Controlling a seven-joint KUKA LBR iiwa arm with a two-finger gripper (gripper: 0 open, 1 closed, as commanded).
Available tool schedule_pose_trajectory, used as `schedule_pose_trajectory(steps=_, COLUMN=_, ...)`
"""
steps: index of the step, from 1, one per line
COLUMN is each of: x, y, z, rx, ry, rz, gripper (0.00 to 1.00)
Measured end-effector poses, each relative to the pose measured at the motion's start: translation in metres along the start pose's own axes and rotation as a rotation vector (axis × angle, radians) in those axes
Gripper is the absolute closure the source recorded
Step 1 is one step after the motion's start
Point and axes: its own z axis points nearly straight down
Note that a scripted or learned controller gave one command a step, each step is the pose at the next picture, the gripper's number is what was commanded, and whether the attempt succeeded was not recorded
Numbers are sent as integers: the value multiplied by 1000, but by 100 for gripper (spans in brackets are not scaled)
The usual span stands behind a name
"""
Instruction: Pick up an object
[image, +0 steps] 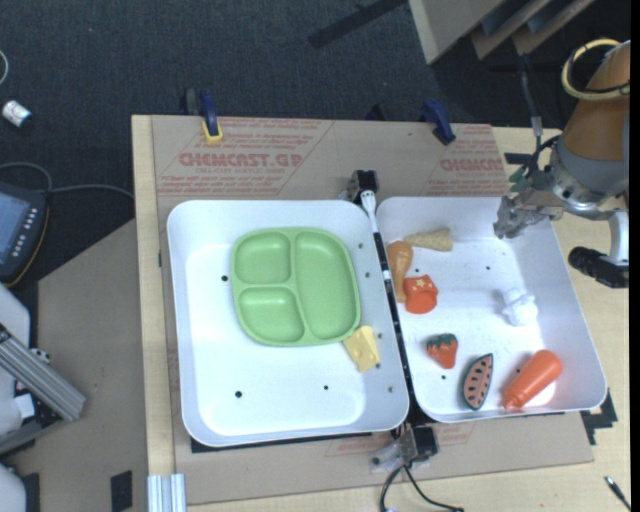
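Bench first: we see a brown board carrying two shallow white bins side by side. The left bin holds a green divided plate with three compartments, and a yellow cheese wedge lies just beside the plate's lower right corner, near the bin's right wall. The right bin holds the rest of the toy food. The arm comes in from the right, its gripper poised over the upper right part of that bin, well apart from the pieces below; we cannot tell how its jaws stand. An orange carrot lies at the lower right, a watermelon slice just beside it. Near the dividing wall sit an orange cone, a tan wedge, a red-orange piece and a strawberry. A small white object rests below the gripper.
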Motion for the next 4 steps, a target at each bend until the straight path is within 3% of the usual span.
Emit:
schedule_pose_trajectory(steps=1, x=-4, y=1, z=-64, rx=0, ry=0, rz=-1, gripper=100)
schedule_pose_trajectory(steps=2, x=-4, y=2, z=-67, rx=4, ry=1, rz=-2, gripper=100)
schedule_pose_trajectory(steps=4, x=74, y=-53, z=-80, rx=10, ry=6, rz=-4, gripper=100)
